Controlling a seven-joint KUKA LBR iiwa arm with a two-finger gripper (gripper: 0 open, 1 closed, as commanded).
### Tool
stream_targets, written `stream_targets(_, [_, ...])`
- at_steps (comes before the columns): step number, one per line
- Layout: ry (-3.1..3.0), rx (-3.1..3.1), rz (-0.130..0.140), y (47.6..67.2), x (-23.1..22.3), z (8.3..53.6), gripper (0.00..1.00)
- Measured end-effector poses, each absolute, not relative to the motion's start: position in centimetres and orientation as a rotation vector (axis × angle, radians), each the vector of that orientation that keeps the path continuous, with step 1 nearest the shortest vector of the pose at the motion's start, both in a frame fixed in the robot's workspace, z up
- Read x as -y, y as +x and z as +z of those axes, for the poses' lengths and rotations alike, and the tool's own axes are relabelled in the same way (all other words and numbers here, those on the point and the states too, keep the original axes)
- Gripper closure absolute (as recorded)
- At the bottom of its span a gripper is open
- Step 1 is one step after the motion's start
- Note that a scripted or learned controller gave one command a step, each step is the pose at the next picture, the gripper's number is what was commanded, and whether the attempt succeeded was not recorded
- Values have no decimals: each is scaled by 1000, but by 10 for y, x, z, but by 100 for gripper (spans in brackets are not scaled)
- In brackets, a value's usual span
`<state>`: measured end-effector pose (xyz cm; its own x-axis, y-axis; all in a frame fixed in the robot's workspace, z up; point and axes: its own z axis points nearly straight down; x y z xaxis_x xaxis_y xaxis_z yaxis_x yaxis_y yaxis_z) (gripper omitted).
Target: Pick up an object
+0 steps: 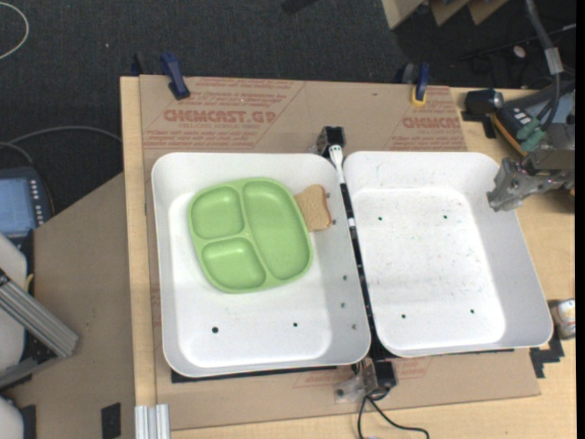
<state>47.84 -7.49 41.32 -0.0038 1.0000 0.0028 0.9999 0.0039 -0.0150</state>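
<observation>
**Gripper at the right edge, objects in the left bin**

The gripper [508, 190] sits at the right of the frame, over the upper right rim of the right bin [439, 337]. It appears as a blurred grey mass, and whether it is released or clenched cannot be told; nothing is seen in its grasp. Both candidate objects lie well apart from it, to the left, across the seam between the bins. In the left bin [256, 337] a green plate [249, 234] rests flat: rounded-square, smooth, probably moulded plastic, with three compartments. Touching its upper right edge is a tan block [314, 208], small, matt and sponge-like, its long axis running roughly top to bottom of the frame. The block is the nearer object (and probably the easier to pinch, across its short axis). The next move calls for a long leftward reach. The table [228, 108] is brown board with red print.
</observation>
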Motion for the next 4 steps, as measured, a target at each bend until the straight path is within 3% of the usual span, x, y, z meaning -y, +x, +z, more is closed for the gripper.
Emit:
stream_targets(1, [-2223, 2215, 5, 479, 102, 389, 100])
stream_targets(2, [-2233, 2225, -6, 499, 145, 459, 100])
stream_targets(3, [-2214, 2217, 8, 489, 117, 365, 100])
stream_targets(4, [-2231, 2234, -14, 520, 121, 498, 100])
